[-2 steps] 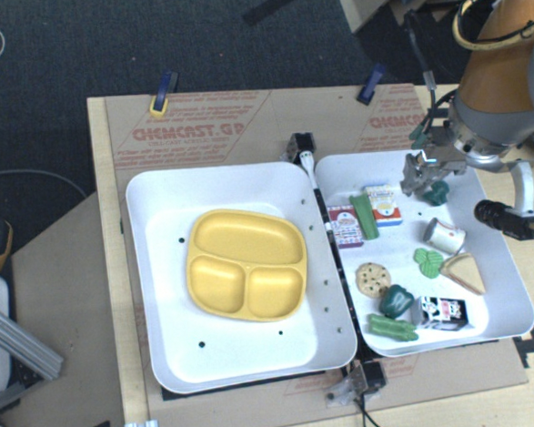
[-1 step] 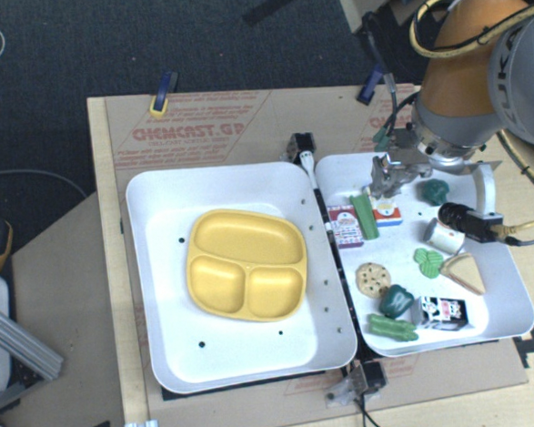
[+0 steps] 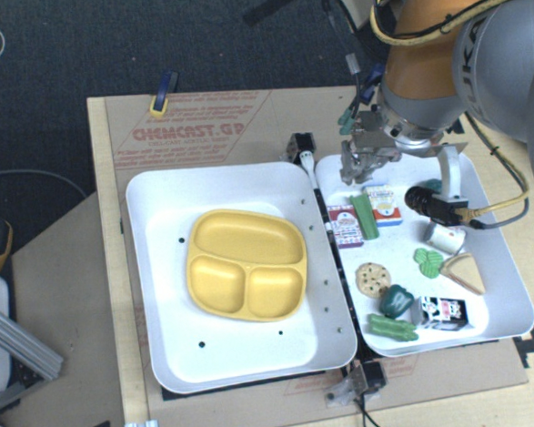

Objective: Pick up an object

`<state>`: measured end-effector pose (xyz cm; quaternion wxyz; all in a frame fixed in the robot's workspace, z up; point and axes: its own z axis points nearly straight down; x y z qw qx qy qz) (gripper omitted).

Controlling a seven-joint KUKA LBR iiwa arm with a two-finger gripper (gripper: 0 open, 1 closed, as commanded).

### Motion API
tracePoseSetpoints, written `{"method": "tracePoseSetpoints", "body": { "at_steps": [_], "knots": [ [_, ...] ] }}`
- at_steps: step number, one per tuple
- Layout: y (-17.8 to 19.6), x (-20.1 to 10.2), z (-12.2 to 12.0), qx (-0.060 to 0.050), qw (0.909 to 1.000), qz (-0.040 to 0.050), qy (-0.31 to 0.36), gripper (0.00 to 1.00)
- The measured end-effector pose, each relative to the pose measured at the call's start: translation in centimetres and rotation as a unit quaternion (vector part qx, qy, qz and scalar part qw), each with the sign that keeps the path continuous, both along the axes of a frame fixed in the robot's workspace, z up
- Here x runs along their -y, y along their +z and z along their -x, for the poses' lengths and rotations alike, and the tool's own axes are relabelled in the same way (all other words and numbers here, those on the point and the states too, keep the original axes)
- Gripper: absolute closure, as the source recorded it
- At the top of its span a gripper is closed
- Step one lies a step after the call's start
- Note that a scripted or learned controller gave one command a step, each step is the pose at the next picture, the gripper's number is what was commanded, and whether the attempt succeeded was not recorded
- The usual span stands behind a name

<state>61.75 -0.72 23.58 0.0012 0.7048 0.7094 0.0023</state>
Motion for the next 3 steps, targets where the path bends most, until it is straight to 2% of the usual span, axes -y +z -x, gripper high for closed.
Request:
{"method": "tracePoseSetpoints", "body": {
  "at_steps": [1, 2, 3],
  "knots": [
    [-0.4, 0.2, -0.5, -0.001, 1.0000, 0.0013, -0.003, 1.00],
    [-1.8, 1.3, 0.5, -0.004, 1.0000, 0.0010, -0.004, 1.00],
    [-2.0, -0.1, 0.0, -0.002, 1.0000, 0.0009, -0.003, 1.00]
  ]
}}
